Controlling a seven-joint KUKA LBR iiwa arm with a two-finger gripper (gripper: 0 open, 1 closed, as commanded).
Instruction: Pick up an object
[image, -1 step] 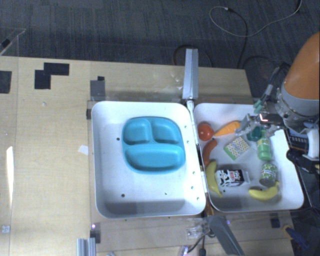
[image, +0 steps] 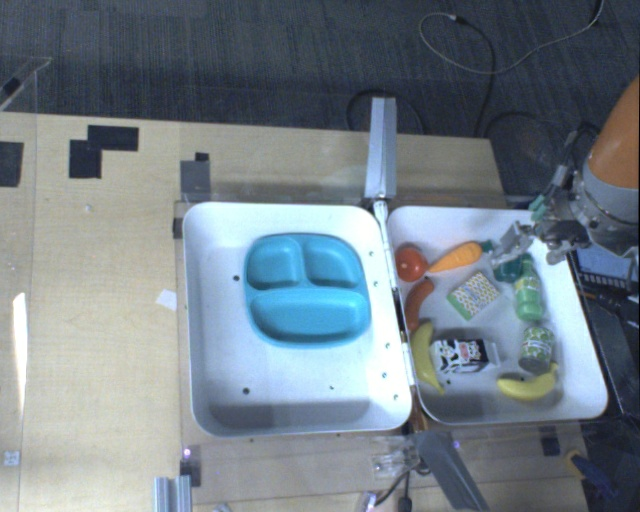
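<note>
My claw (image: 522, 243) over right bin (image: 590, 390) top corner, above teal item (image: 511, 268), partly hidden; finger state: cannot tell. My arm (image: 612, 175) cut off at frame edge.

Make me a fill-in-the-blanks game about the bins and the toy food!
1. The blue plate lies in the ____ bin.
2. The carrot is colored ____.
3. Beside the tomato lies the ____.
4. The right bin holds ____ yellow bananas.

Missing words: left; orange; carrot; two
</note>
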